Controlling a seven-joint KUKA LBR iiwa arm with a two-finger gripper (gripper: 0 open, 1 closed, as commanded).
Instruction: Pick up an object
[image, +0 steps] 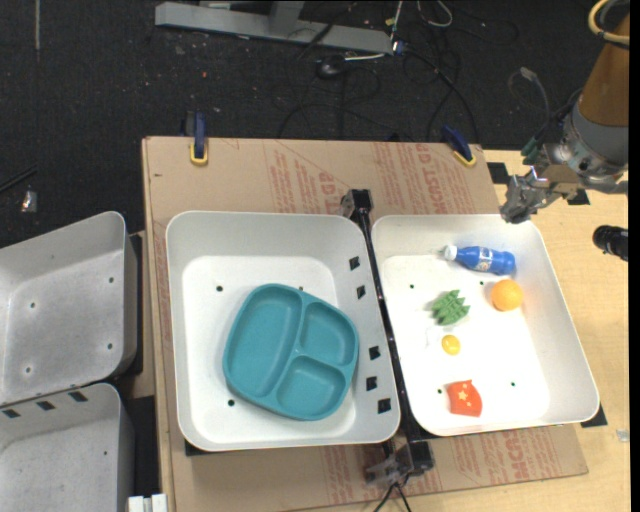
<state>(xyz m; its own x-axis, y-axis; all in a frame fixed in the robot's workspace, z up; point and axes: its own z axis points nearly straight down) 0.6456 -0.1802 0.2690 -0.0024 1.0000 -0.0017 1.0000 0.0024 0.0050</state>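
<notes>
Hovering at upper right of frame, beyond the right white bin's (560, 330) far corner: grey two-finger gripper (520, 200), spread or pressed together impossible to tell. Approach step, judging so. Nearest candidate: blue plastic bottle (482, 260), lying at bin's upper part. Next: travel inward, descend.

Smooth matt white plastic bins (200, 260) sit on brown cardboard (290, 175); the teal plate (290, 352) looks satin plastic

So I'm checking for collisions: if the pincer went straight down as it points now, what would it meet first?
Probably the far rim of the right bin, near its corner; depth is unclear. The pincer hangs beyond the blue bottle.
</notes>
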